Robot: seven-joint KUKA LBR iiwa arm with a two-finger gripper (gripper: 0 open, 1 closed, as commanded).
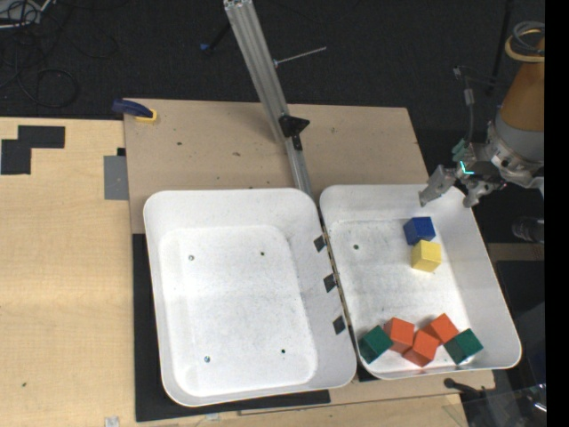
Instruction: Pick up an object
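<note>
Sitting square in your right bin [498,314], blue cube [419,229] touches yellow cube [427,255]. Arm [524,105] hangs over the far rim; jaws spread open, gripping nothing.

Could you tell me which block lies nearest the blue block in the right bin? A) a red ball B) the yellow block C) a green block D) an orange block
B: the yellow block sits just below the blue block, while the green and orange blocks cluster at the right bin's near edge.
</note>
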